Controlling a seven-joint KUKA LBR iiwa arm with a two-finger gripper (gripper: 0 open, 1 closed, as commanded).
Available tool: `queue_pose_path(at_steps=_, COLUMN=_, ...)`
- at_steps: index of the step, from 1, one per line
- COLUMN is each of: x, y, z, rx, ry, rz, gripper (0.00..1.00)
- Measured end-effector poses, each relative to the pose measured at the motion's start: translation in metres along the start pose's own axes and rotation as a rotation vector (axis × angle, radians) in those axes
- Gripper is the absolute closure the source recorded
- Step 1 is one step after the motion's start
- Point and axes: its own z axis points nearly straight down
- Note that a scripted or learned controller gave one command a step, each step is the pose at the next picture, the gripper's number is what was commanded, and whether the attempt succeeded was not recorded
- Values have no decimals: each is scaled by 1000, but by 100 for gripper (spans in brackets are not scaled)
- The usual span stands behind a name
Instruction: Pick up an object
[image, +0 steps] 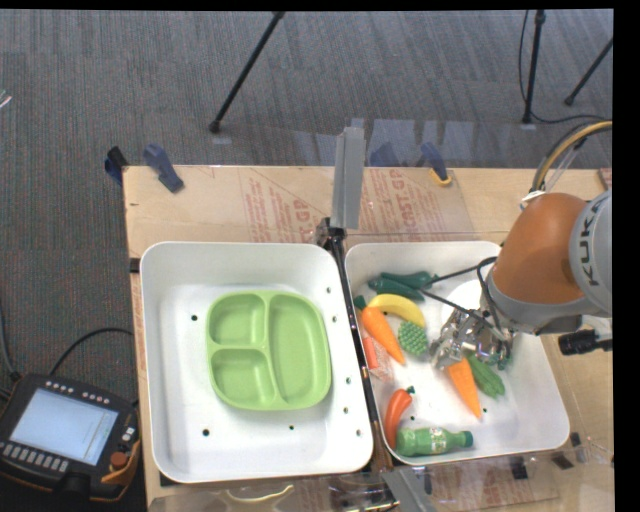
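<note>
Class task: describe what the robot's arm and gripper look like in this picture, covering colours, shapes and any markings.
The arm is grey and rounded, with a broad orange band and dark KUKA lettering. Its gripper is small, metallic silver and grey. Cables loop behind the arm.

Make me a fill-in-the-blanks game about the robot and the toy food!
1. The green plate lies in the ____ bin.
2. The banana is colored ____.
3. The bottle lying near the right bin's front edge is ____.
4. The claw hovers over the ____ bin.

Missing words: left, yellow, green, right
</note>
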Motion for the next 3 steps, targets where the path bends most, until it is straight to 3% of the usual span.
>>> queue_pose_path(at_steps=1, x=91, y=1, z=0, rx=-1, ry=2, rz=-56, gripper=100)
queue_pose_path(at_steps=2, x=73, y=-29, z=0, rx=0, ry=2, rz=319, gripper=100)
queue_pose_path(at_steps=3, x=71, y=37, z=-24, rx=0, ry=2, rz=688, gripper=100)
